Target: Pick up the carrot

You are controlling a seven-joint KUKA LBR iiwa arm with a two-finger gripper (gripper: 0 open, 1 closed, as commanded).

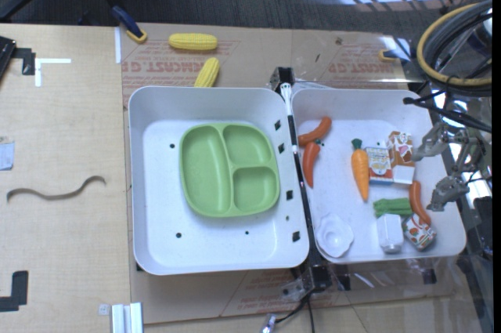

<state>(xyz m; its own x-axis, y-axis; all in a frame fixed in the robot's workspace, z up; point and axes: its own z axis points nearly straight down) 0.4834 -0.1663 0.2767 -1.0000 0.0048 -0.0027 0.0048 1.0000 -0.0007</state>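
Observation:
The carrot [360,171], orange with a green top, lies lengthwise near the middle of the right bin [344,108], its green end pointing to the far side. My gripper [435,169] hangs over the right rim of that bin, well to the right of the carrot and not touching it. Its two metal fingers [430,144] stand apart, open, with nothing between them. A small carton [381,164] and a red-and-white packet [401,148] lie between the carrot and the gripper.
The right bin also holds a sausage [315,128], a red chili [311,164], a green piece [392,206], a white cup [335,237], a white block [390,233], an orange stick [418,202] and a can [421,234]. A green divided plate [230,168] sits in the left bin. Two corn cobs [193,41] lie on the bench behind the left bin.

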